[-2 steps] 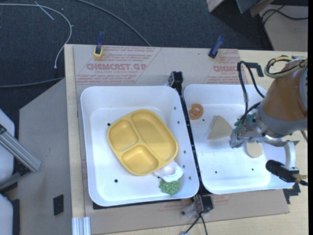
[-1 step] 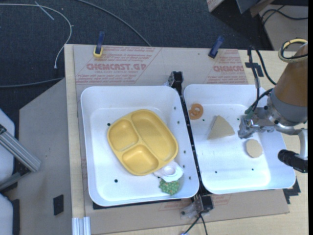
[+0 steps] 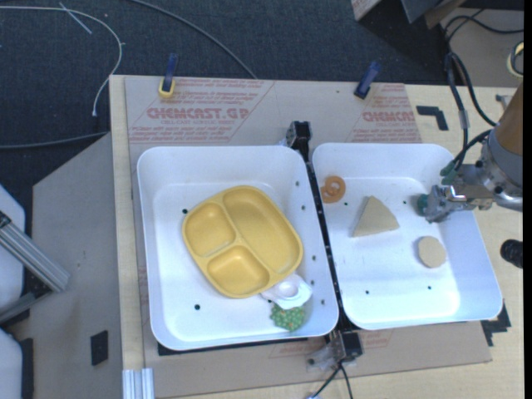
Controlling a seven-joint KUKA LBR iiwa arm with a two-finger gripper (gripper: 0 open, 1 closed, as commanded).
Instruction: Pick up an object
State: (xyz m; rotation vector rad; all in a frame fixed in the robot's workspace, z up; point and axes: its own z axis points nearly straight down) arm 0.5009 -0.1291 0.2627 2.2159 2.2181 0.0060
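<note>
The right bin point(image 3: 391, 306) holds three things: a small orange ring point(image 3: 333, 189) near its left wall, a tan wedge point(image 3: 374, 218) in the middle, and a round tan disc point(image 3: 431, 252) to the right. My gripper point(image 3: 434, 204) reaches in from the right. It hovers just above and to the right of the disc and a little right of the wedge, with nothing seen in it. The left bin point(image 3: 166, 223) carries a yellow divided plate point(image 3: 242, 240), a white fried-egg piece point(image 3: 287, 290) and a green clump of peas point(image 3: 290, 316).
A black clamp point(image 3: 298, 133) sits where the two bins meet at the back. Blue clips point(image 3: 169, 75) point(image 3: 366, 80) hold the cardboard base. Cables hang by the arm point(image 3: 507, 160) at the right edge.
</note>
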